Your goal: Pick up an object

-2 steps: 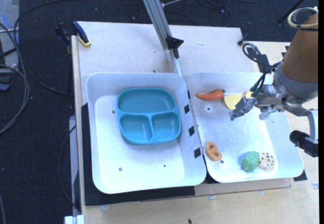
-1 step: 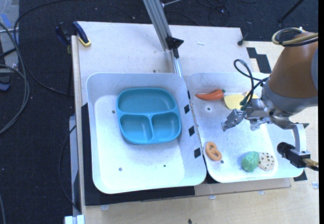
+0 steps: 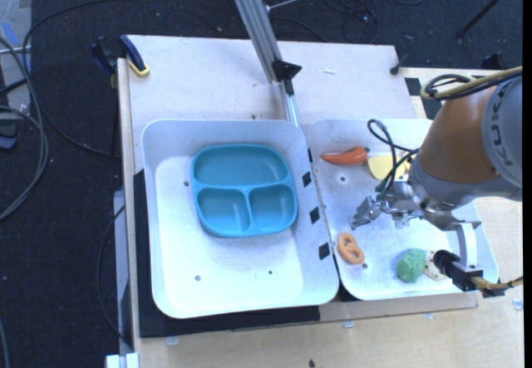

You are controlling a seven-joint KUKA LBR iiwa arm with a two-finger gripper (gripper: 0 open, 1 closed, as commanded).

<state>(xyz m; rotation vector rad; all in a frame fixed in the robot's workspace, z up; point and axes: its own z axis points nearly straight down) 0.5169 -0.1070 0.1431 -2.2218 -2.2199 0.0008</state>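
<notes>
Green lump [image 3: 410, 265] sits at my gripper's [image 3: 363, 215] five o'clock, pretzel [image 3: 350, 248] at six; gripper hangs over the right bin [image 3: 332, 184], fingers slightly apart, holding nothing.

Two bins sit side by side on the bench [image 3: 208, 67]. The left bin [image 3: 166, 275] has a tray [image 3: 245, 190] with three parts lying in its middle. The right bin [image 3: 332, 142] has small things in it. A toy carrot [image 3: 345, 156] lies near the back. A pretzel [image 3: 350, 248] lies near the front, close to the left wall. A lumpy ball [image 3: 410, 265] lies to the right of the pretzel. The arm [image 3: 465, 150] reaches in over the right bin.
</notes>
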